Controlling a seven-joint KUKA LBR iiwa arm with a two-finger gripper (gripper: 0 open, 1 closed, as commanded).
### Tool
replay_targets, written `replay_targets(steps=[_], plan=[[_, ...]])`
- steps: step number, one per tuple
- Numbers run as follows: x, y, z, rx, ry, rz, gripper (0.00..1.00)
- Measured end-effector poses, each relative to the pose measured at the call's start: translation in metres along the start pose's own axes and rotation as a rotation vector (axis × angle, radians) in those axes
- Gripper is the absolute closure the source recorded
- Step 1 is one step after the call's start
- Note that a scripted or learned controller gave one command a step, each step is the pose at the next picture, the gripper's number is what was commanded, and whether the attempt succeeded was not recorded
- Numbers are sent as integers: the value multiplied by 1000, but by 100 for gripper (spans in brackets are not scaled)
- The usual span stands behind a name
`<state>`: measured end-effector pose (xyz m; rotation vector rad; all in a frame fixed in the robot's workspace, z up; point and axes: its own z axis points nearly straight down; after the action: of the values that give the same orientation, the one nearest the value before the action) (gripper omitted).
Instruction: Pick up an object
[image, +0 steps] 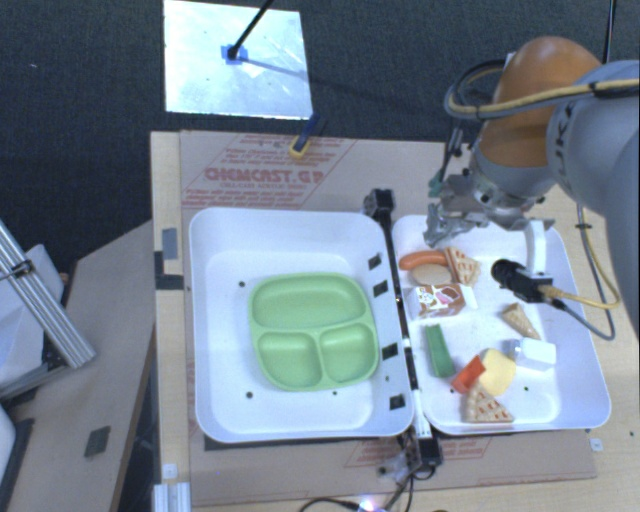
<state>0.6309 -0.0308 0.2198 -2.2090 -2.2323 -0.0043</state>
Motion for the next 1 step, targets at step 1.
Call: replay_targets(steps=[1], plan=[[64,-3,-5,0,0,-1,100]])
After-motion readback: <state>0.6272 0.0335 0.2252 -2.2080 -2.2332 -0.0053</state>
